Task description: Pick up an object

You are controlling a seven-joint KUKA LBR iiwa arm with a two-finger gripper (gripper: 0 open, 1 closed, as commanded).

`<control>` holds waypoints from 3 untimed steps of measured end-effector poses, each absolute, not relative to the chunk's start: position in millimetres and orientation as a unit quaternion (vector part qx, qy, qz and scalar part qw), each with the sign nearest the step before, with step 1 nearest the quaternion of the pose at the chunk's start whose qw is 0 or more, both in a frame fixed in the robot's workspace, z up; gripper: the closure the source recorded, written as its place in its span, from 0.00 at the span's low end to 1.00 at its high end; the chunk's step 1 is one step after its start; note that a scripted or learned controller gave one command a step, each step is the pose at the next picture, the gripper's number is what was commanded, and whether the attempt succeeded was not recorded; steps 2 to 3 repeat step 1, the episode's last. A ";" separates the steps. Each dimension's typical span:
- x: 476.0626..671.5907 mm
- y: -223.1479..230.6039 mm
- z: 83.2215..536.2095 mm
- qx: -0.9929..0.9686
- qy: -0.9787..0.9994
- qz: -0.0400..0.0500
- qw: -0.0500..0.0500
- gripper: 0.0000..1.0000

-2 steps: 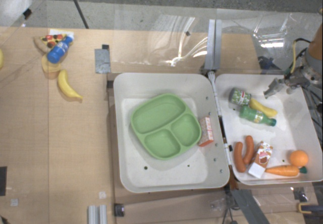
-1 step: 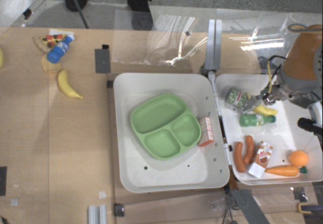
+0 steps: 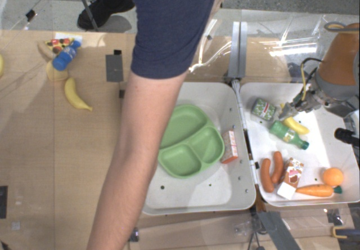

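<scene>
Largely, a person's arm and blue shirt cross the view from the top down to the lower left, passing over the near edge of the left bin, which holds a green divided plate and a small red-and-white packet by its right wall. Next in size, the right bin carries the clutter — two sausages, a carrot, an orange, a small carton, a green can, a green bottle and a yellow banana. The grey arm comes in from the right, and its gripper sits low over the upper part of that bin; whether the claw is spread or closed I cannot tell at this size. The likeliest target, judging by nearness, is the banana-and-bottle pair just below the tip — both lie with long axes running from upper left to lower right, the bottle touching the banana's lower side
</scene>
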State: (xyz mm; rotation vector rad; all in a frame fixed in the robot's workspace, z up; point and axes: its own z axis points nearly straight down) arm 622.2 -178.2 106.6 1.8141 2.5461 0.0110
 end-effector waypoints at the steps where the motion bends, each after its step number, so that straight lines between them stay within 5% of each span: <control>1: 631.2 -134.0 177.3 0.588 0.809 0.002 0.005 1.00; 3: 631.2 -134.0 177.3 0.588 0.809 0.002 0.005 1.00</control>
